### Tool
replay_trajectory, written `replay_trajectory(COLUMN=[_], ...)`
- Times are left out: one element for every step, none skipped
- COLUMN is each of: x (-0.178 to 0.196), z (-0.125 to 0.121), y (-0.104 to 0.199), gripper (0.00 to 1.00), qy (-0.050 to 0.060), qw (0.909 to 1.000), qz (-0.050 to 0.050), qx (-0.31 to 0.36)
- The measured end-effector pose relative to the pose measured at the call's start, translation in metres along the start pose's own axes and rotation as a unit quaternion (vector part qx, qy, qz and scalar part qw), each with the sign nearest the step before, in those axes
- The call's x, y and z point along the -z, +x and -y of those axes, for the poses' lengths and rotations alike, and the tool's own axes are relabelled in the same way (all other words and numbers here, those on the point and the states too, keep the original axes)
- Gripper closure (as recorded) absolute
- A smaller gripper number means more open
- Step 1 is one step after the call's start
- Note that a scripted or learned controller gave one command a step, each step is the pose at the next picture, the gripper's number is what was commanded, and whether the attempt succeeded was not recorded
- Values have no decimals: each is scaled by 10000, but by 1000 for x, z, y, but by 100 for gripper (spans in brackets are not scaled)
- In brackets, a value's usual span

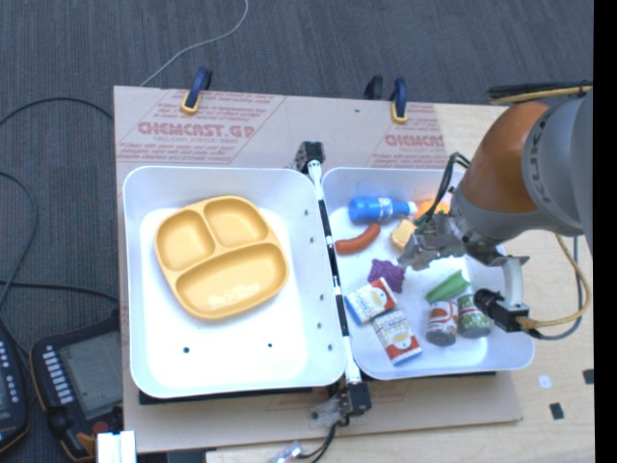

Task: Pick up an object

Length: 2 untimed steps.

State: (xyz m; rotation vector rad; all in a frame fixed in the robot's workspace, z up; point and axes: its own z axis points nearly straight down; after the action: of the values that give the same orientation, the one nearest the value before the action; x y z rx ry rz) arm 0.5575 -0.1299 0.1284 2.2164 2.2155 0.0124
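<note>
Two white bins (135, 258) are clamped to a board-covered table (193, 128) over grey carpet (386, 27); the jaws (422, 249), their state indiscernible, are lowered among toys.

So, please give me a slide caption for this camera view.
Arm's hand low over right bin of toy groceries; yellow divided plate in left bin.

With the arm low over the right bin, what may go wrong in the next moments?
1. The items are crowded: the end effector hangs close to the purple toy grapes, the yellow cheese wedge and the green wedge-shaped toy, so it may nudge neighbours or grasp nothing.
2. The two small cans stand near the arm's black cable; a sweep might topple them.
</note>
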Motion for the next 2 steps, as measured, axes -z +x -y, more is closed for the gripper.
replay_trajectory(x=[0, -41], z=[0, 7], y=[0, 32], gripper=[0, 0], qy=[1, 33], qw=[10000, 10000], qz=[0, 16], qx=[0, -4])
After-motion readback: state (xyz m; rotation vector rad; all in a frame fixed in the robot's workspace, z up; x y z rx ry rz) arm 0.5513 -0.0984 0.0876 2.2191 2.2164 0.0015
